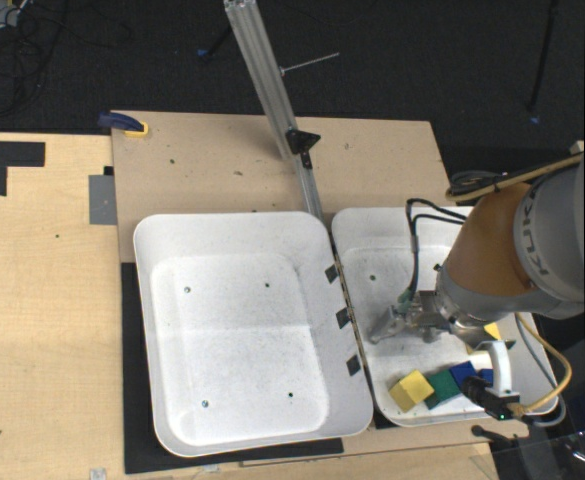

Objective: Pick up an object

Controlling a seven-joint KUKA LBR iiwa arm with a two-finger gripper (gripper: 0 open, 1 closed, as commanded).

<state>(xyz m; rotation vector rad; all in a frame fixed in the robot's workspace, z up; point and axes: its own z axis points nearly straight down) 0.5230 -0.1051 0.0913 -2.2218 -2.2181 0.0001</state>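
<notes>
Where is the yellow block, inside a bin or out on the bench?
Inside. The yellow block lies on the floor of the right bin, near its front edge, beside a blue block, just below the gripper.

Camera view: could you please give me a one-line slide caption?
KUKA arm's end effector low in the right bin, near yellow block and blue block.

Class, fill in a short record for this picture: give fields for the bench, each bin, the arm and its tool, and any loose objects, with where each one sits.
bench: light wooden board bearing two bins
left bin: shallow white tray
right bin: shallow white tray, holding the objects
arm: grey arm with orange band, reaching in from the right
tool: over the right bin
objects: yellow block, green block, blue block, clustered at the near edge
</notes>
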